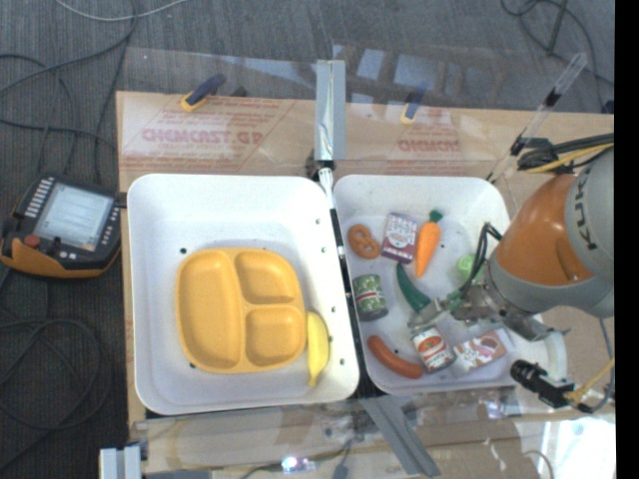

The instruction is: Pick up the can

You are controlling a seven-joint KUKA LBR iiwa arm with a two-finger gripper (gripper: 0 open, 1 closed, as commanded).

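The tabletop is pale brown board with a clear sheet over its far part, set on dark grey carpet where loose cables trail. A handheld control pendant lies on the carpet, well to the left of the left bin. That bin carries a yellow divided tray, with a banana just beside the tray's right edge. A grey metal bar runs up from the seam between the left bin and the right bin.

In the right bin, close to the wall shared with the left bin, stands the green can. A pretzel, a purple box and a carrot lie beyond it; a sausage and a red-labelled can lie nearer the front.

The claw sits low over the right bin, right of the green can and apart from it; whether it is spread or closed I cannot tell.
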